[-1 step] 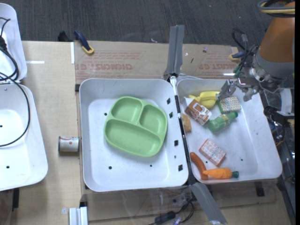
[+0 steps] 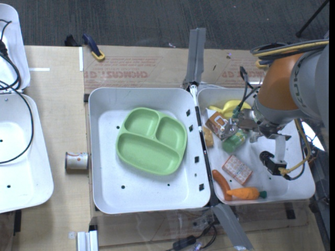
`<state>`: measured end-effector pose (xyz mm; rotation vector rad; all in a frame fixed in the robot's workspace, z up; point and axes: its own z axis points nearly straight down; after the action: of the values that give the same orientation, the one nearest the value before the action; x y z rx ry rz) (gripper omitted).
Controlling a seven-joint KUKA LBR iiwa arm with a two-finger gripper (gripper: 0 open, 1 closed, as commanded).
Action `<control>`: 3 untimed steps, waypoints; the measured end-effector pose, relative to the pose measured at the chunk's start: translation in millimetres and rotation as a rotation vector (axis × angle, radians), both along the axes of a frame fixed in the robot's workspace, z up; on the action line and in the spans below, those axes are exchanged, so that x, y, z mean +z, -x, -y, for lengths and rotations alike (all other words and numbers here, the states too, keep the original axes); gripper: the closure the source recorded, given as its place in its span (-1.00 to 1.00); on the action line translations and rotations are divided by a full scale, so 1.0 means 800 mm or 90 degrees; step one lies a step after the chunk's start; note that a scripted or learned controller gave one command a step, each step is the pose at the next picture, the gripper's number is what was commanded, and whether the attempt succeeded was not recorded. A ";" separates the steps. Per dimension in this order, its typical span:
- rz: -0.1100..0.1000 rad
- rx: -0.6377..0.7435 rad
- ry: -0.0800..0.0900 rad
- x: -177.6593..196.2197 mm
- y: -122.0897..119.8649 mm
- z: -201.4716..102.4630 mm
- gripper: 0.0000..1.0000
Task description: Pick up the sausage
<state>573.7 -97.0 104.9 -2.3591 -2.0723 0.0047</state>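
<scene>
Looking down: we see the gripper [image 2: 234,131] low over the right bin's [image 2: 303,191] middle clutter.
Gripper state: we cannot tell.
Sausage [image 2: 221,182]: by the bin's near-left corner, beside a carrot [image 2: 243,193].
Progress: not yet picked.

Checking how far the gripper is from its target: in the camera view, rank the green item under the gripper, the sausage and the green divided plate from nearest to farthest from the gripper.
From the gripper:
1. Green item, just below it in the right bin.
2. Sausage, lower in that bin, along its left wall.
3. Green divided plate, across the divider in the left bin.
</scene>
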 end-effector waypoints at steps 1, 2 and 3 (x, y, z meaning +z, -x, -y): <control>0.001 -0.113 0.000 0.108 -0.040 -0.139 -1.00; -0.002 -0.216 0.002 0.106 0.024 -0.241 -1.00; 0.013 -0.353 -0.003 0.000 -0.006 -0.314 -1.00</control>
<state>578.4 154.1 105.0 -2.8444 -1.3506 -0.0255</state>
